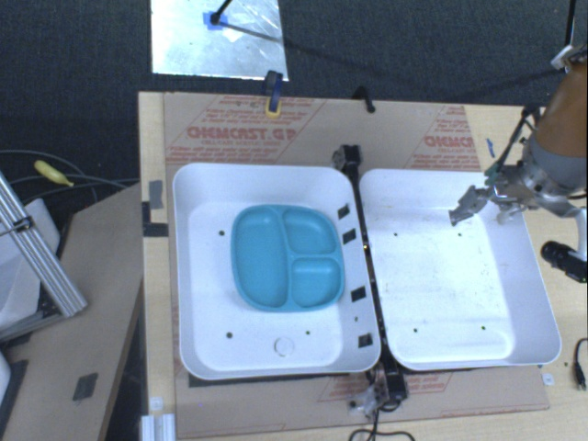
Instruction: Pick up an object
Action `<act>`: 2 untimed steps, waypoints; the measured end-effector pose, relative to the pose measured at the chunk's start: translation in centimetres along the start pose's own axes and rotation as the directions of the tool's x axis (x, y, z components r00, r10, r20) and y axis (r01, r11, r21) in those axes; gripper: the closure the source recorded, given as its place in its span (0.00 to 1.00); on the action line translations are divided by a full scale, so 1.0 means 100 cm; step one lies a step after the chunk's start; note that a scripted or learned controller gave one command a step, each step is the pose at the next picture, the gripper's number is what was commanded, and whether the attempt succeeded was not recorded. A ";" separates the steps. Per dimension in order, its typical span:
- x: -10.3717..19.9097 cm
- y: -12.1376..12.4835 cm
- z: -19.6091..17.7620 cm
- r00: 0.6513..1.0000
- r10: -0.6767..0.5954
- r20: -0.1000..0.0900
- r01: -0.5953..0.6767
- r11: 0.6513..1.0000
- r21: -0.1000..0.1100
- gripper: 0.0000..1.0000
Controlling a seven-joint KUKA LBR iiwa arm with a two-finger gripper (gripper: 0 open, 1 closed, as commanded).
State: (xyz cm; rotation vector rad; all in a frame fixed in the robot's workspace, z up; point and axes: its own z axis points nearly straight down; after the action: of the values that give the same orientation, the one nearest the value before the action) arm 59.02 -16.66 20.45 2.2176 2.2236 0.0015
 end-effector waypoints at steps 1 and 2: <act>-0.018 -0.036 0.125 1.000 0.005 0.001 -0.005 1.000 0.002 0.00; -0.041 -0.070 0.120 1.000 0.005 0.000 -0.005 1.000 0.003 0.00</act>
State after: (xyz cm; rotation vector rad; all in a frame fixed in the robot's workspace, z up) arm 52.05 -20.83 8.41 2.2244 2.2200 -0.0023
